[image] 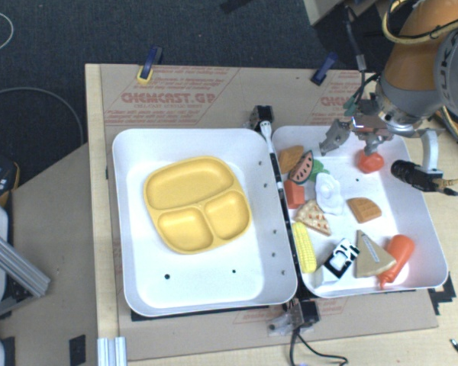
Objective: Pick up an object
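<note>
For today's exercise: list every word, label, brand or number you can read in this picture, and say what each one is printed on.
"CHEMCAST GP" in red on the brown board under the bins, left of centre, partly blurred.
A second red print on the same board, near the top right by the blue clamp, is too cut off and blurred to read.
The small black and white block in the right bin carries a pattern, no readable letters.
</note>
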Motion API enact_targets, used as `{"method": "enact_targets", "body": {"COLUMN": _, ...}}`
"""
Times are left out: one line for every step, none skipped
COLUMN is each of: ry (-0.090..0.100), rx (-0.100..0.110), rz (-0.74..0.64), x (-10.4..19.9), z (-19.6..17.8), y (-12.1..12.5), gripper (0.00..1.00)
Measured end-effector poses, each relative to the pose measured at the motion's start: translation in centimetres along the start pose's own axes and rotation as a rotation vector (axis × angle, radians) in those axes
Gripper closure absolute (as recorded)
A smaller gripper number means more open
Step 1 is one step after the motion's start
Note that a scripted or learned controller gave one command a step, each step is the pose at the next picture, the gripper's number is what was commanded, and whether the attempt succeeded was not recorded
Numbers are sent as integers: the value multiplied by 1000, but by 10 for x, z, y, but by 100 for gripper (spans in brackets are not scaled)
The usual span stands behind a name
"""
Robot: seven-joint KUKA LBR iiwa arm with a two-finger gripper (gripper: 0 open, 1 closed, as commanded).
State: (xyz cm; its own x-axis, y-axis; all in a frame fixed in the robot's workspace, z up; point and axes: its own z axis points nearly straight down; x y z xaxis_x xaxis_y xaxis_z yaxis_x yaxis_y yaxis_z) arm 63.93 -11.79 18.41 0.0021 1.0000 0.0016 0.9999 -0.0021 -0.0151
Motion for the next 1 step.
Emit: {"method": "enact_targets", "body": {"ry": -1, "rx": -15, "rz": -2, "x": 0, "z": -10, "y": 3, "gripper": 0}}
